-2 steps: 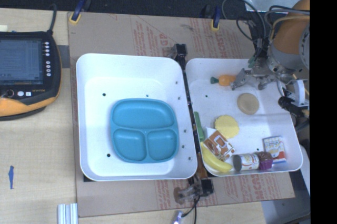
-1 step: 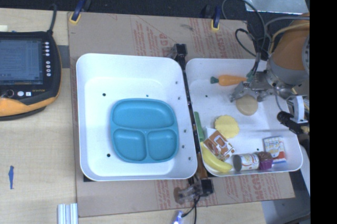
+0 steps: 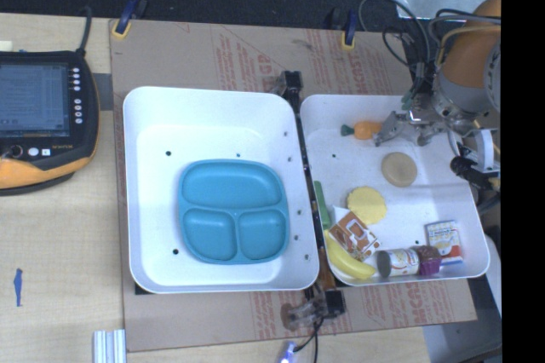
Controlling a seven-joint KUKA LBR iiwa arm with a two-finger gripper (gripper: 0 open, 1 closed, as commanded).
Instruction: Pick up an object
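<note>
My gripper [image 3: 405, 134] hangs over the back of the right bin [image 3: 477, 208], its two fingers spread open with nothing between them. A small orange carrot toy with a green tip [image 3: 364, 129] lies just left of the left finger. A tan round disc [image 3: 398, 169] lies just in front of the gripper. Further forward are a yellow round piece [image 3: 366, 204], a brown snack packet [image 3: 353, 235], a banana [image 3: 345, 261], a dark-capped bottle on its side [image 3: 410, 262] and a small white carton [image 3: 443, 235].
The left bin [image 3: 145, 182] holds a blue divided plate [image 3: 232, 210]. A green stick [image 3: 319, 201] lies along the right bin's left wall. A tablet pendant [image 3: 38, 110] sits at the far left of the bench. Cables loop behind the arm [image 3: 464, 54].
</note>
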